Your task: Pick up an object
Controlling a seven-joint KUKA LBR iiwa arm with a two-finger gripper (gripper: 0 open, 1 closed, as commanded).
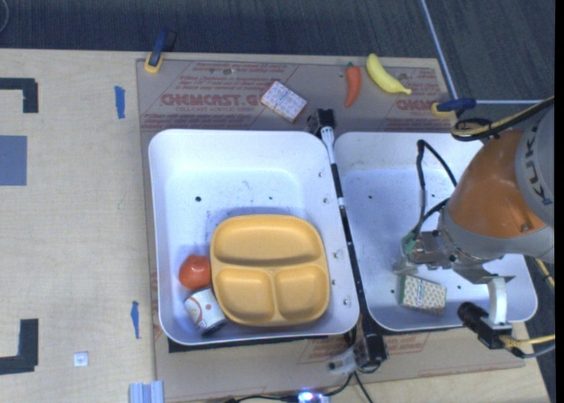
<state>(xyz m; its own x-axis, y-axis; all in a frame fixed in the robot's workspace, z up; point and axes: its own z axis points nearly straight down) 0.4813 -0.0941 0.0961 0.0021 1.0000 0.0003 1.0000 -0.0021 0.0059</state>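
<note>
While the arm (502,194) reached over the right bin (379,172), its gripper (425,256) hung just above a small patterned packet (422,294) near the bin's front edge; the finger position could not be determined.

The left bin (176,172) contained a yellow divided tray (269,269).

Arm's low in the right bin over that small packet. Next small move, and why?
Probably a short straight descent onto the patterned packet, then close. The gripper sits right above it in the right bin, near the front wall, with nothing else beside it. Finger state isn't readable, so verify the grasp before lifting.
</note>
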